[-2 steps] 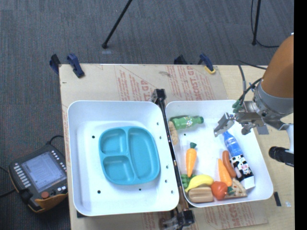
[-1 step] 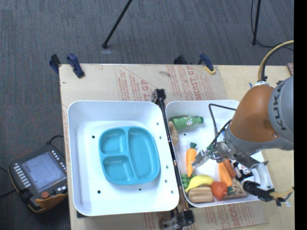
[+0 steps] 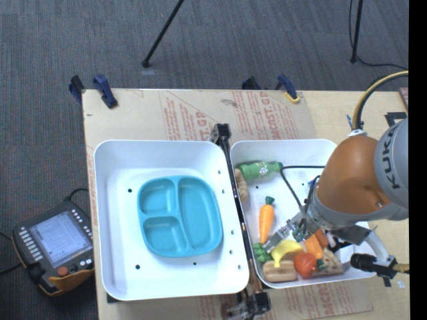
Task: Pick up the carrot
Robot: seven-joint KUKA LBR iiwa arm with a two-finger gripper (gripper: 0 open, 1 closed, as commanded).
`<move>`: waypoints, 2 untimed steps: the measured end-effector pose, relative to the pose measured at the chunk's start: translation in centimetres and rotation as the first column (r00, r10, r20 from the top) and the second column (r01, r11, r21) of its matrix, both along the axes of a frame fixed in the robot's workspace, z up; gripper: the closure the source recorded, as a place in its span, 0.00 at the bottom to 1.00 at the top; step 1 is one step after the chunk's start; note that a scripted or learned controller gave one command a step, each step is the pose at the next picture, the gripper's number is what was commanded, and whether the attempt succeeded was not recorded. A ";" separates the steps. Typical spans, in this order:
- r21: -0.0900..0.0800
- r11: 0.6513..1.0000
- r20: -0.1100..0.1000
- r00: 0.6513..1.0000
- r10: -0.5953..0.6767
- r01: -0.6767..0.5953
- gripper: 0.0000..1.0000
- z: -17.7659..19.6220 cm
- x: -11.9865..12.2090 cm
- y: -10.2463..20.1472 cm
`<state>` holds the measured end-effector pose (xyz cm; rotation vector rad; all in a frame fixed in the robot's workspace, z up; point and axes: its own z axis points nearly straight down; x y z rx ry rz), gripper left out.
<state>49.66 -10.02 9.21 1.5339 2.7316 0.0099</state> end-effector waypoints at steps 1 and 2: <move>0.002 0.958 -0.007 0.957 -0.288 0.288 0.00 0.0 8.3 0.4; 0.001 0.923 -0.007 0.923 -0.385 0.385 0.00 0.0 12.4 0.9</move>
